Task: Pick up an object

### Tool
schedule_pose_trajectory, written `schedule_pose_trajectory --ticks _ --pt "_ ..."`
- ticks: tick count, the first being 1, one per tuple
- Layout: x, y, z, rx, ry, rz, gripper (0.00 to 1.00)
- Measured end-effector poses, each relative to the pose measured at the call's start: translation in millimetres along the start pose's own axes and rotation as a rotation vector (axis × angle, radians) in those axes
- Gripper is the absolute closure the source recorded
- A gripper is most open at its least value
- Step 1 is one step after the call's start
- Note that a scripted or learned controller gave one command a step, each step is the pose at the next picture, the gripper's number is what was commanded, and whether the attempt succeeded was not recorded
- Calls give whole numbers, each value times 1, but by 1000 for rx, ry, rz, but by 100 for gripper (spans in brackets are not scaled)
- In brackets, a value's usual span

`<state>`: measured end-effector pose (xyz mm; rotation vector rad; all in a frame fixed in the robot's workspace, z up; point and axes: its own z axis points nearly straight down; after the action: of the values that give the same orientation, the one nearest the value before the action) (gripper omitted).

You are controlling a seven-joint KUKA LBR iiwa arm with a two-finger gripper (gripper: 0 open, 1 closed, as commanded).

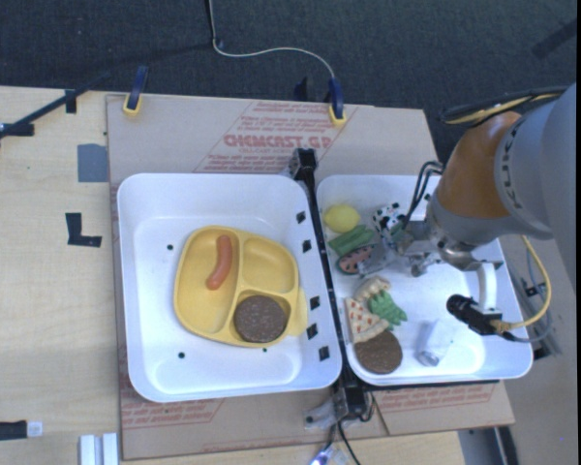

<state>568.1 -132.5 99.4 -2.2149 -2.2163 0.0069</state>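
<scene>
In the right white bin [508, 361], toy foods are crowding the gripper [404, 250] beside a black-and-white cow figure [387, 218]; its grasp is unclear.

My gripper [404, 252] hangs low over the right bin [508, 361], my orange-banded wrist [474, 177] above it. Just off its tip, toward the divider, lie a black-and-white toy [387, 219], a yellow lemon [342, 217] and a green-and-red piece [353, 248]. Nearer the front of the bin from my hand sit a pizza slice [366, 316] with a green leaf [387, 308], a brown patty [379, 353] and a small grey block [427, 341]. Well apart, across the divider, the left bin [140, 260] holds a yellow tray [196, 279] with a sausage [220, 261] and a dark patty [260, 318].
</scene>
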Motion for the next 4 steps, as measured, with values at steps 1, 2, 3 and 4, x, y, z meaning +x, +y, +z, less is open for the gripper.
schedule_pose_trajectory --ticks 1,2,3,4 --pt "7 -59 15 -8 -3 1 0" --pt "20 -12 15 -10 -4 -2 0" --pt "-6 69 14 -14 -5 -3 0" --pt "-5 66 3 -10 -4 -3 100"
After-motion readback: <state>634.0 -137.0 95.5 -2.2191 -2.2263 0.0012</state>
